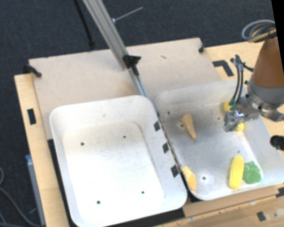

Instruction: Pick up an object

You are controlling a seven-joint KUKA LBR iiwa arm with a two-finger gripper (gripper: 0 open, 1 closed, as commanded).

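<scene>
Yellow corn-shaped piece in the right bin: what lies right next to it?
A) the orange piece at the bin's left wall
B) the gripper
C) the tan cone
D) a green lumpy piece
D: the yellow piece lies near the front of the right bin with the green piece against its right side; the tan cone, the orange piece and the gripper all sit apart from it.

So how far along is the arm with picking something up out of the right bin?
Nothing looks picked yet. The gripper is low at the far right of the right bin, over a small yellow item. The tan cone, yellow corn cob, green piece and orange piece lie untouched. Grasping and lifting remain.
</scene>
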